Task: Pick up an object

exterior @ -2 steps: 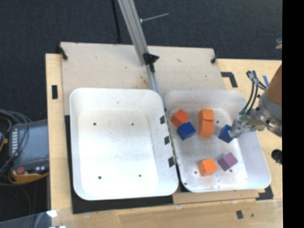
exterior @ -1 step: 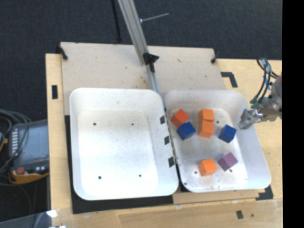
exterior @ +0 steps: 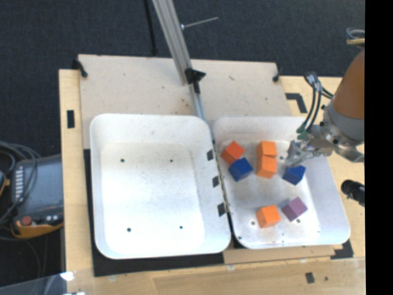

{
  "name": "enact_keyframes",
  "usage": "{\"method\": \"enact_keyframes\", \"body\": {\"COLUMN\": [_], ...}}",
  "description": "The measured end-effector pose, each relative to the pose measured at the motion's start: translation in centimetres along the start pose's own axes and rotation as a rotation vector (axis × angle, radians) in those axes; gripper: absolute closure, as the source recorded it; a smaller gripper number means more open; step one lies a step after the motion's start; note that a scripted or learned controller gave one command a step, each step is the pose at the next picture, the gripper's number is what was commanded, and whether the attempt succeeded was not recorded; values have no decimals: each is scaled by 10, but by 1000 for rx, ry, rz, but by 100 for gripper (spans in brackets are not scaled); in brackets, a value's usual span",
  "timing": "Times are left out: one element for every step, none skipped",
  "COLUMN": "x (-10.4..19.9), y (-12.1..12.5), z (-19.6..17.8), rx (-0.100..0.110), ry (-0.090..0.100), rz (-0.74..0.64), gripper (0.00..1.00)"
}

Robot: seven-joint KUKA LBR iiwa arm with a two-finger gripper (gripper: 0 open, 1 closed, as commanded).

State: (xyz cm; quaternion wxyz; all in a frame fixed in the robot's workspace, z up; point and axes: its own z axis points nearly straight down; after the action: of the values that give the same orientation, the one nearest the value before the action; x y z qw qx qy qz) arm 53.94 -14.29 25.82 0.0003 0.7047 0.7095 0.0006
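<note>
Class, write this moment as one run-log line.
hand: over right bin, beside blue block | nothing seen held | left bin: untouched

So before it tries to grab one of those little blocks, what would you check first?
1. Blocks lie in the right bin: ok.
2. Gripper is above the blue block at the right: ok.
3. Fingers open: cannot tell.
4. That blue block stands apart from the tall orange block: ok.
5. A block already held: cannot tell.
</note>
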Motion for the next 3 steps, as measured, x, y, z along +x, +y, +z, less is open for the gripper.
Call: {"method": "enact_keyframes", "body": {"x": [58,119,161], "y": [8,4,0], "z": [0,0,9], "rx": [1,3,4], "ry": [1,2,1], "rz": [-1,-2,0], "gripper": [100,100,100]}}
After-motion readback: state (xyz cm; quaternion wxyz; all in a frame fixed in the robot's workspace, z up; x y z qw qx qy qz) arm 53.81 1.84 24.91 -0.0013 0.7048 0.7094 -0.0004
